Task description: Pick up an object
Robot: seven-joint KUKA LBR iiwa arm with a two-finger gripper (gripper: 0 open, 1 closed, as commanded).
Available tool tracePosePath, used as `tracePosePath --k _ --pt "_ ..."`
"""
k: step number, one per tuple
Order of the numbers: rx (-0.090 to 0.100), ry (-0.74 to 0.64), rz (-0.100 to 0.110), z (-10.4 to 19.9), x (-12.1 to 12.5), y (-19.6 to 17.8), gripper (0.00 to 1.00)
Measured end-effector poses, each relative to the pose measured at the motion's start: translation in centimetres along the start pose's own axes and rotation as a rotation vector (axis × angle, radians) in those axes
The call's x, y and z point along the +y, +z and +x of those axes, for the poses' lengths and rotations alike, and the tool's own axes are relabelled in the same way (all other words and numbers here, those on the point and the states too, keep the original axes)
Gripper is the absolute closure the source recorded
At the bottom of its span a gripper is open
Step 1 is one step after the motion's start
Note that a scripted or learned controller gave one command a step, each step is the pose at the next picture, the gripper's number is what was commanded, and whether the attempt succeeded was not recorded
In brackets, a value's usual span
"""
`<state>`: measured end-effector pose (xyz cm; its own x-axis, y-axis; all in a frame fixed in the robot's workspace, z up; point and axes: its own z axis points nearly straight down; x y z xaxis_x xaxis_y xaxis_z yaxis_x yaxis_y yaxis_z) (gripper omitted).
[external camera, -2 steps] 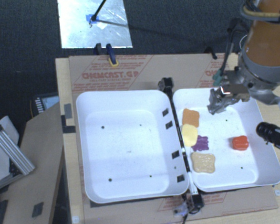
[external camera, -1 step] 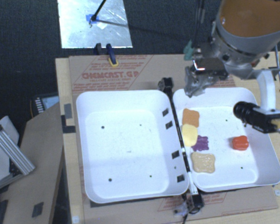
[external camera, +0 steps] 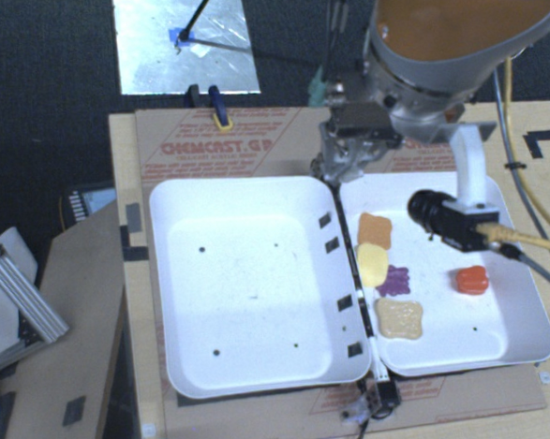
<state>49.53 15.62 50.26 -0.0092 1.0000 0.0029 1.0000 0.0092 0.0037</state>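
Orange block [external camera: 374, 228] sat upright-ish, long axis running up-down along the right bin's [external camera: 523, 337] left wall; gripper [external camera: 346, 167] hovered above, couldn't tell its opening.

Five small objects lie flat in the right bin [external camera: 518, 342], all on the viewer's side of the fingers [external camera: 344, 167]. Closest to them is an orange block [external camera: 375, 228], just below and slightly right. Touching its lower edge is a yellow piece [external camera: 371, 263], with a purple jagged piece [external camera: 397, 279] beside it. Further down lies a beige, wavy-edged slab [external camera: 400, 318]. A red-orange block [external camera: 472, 280] sits apart, well right of the others.
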Motion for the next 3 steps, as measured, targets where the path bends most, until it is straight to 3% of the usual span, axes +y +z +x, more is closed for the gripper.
tracePosePath --k 1,2,3 --pt "-0.002 -0.001 0.006 5.8 0.7 3.9 1.00" --pt "-0.006 0.015 0.008 -2.0 -1.0 9.9 1.00" --pt "0.002 0.006 -0.012 -1.9 -0.8 -2.4 1.00"
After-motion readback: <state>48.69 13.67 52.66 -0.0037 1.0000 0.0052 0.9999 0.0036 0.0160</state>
